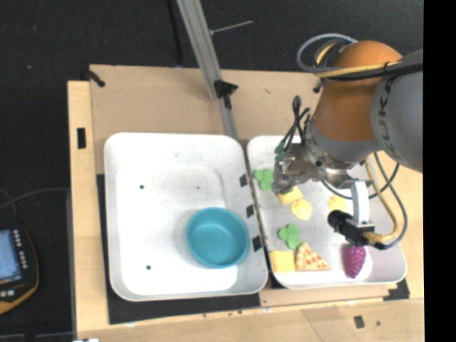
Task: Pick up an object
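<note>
- Down in the right shallow white plastic bin (399, 266), the dark two-finger gripper (287, 184) at the upper left end of the toy cluster.
- Fingers: spread or pressed together, cannot tell; blurred and dark against the wrist hardware.
- Just left of the gripper, a small green leafy toy piece (263, 180), touching or nearly so.
- Just below the gripper, a yellow toy block (288, 197), with a pale yellow rounded toy piece (302, 209) beside it.
- Lower down, a second small green toy (288, 234), then a yellow cheese-like wedge (283, 261) and an orange-red pizza slice toy (311, 258) side by side near the bin's front wall.
- Off to the right, a purple grape-bunch toy (355, 259), well apart from the gripper.
- Above it all, the grey arm with its orange band (353, 98), reaching in from the right, cables looping round the wrist.
- Next door, the left shallow white plastic bin (142, 169) with a round teal plastic bowl (217, 236) upright near its lower right corner.
- Under both bins, the light wooden tabletop (142, 98).
</note>
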